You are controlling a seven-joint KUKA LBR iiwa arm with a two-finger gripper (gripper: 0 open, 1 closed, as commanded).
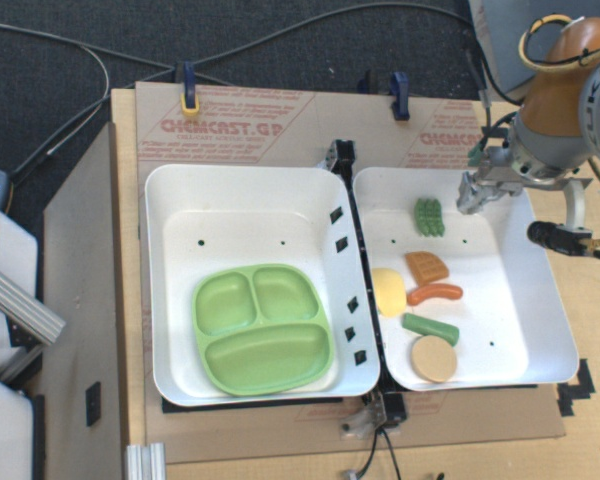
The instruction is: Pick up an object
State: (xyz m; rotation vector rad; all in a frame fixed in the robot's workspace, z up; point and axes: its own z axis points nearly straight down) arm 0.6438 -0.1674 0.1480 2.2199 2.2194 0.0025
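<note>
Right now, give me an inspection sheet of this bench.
Surface: cardboard sheet clamped to the bench, bearing two white bins.
Job's things: right bin holds a dark green piece, orange piece, sausage, yellow piece, green pod and tan disc.
Clutter: green divided plate in left bin.
End effector: over the right bin's far rim, nothing seen between fingers.
Cables: black cable across the floor.
Surroundings: dark carpet.
</note>
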